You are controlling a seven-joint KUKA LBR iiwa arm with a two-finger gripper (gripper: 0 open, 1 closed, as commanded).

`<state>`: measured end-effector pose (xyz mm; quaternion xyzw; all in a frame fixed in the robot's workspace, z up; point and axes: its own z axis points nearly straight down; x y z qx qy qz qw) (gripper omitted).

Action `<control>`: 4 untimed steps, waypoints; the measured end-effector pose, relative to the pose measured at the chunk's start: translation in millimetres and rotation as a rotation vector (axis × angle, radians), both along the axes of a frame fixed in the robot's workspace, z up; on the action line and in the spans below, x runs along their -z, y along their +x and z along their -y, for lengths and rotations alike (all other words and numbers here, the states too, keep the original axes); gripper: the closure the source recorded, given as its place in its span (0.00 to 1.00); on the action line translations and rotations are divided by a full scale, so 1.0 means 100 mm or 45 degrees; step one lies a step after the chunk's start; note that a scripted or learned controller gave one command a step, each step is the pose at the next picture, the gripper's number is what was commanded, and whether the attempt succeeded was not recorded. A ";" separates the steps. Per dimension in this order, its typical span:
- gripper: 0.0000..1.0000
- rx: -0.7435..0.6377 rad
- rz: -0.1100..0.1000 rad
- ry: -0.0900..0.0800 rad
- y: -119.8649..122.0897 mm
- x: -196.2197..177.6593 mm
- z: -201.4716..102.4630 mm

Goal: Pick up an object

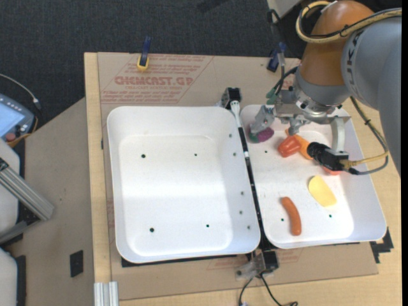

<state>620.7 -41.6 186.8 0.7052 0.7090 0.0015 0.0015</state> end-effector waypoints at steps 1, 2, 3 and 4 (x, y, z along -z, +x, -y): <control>0.00 0.020 -0.015 -0.001 -0.77 0.13 0.81; 0.00 0.003 -0.014 0.005 -1.40 0.02 0.20; 0.00 -0.001 -0.003 0.000 -1.20 0.02 -0.46; 0.00 0.004 0.018 -0.003 -0.38 -1.07 -0.32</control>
